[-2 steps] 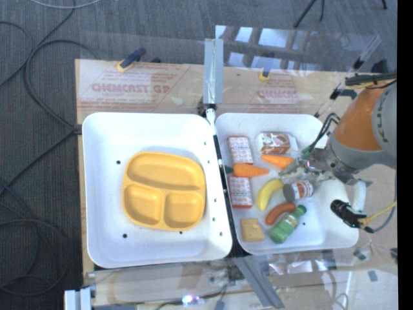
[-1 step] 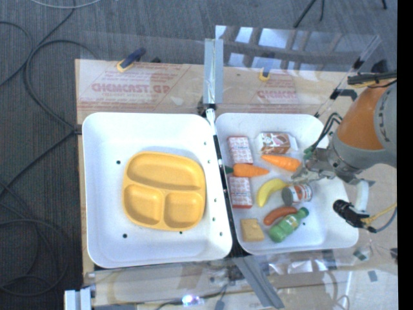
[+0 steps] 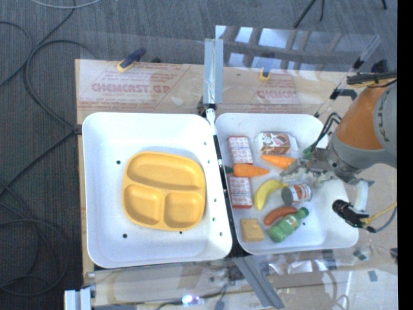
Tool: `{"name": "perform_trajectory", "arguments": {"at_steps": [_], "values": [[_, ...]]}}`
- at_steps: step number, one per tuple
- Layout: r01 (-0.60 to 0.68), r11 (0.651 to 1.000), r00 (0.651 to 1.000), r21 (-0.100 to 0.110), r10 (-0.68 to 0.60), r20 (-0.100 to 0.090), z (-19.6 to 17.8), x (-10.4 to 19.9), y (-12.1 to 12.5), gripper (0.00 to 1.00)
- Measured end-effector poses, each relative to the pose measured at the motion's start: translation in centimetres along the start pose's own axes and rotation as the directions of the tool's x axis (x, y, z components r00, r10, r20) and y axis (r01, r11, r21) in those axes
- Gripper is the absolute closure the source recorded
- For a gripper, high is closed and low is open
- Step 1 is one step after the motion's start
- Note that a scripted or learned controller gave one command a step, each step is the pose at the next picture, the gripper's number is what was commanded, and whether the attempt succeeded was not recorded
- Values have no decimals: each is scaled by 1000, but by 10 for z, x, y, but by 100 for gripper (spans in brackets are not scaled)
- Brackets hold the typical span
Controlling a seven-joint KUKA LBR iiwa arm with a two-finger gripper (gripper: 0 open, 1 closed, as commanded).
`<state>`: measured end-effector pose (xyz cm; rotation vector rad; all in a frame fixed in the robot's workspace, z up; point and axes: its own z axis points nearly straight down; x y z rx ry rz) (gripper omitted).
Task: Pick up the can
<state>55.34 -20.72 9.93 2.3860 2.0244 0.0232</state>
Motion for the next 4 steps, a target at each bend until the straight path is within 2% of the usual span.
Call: {"name": "perform_trajectory", "arguments": {"at_steps": [1,2,3,4], "values": [[-405,914,914,-2,405,6,9,17,-41,0],[-405,914,914,3,405,8,2,16,-41,100],[-402,915,916,10,402,9,-4,17,-41,100],[-428,904,904,22,428,17,-109,58,-78,100]]}}
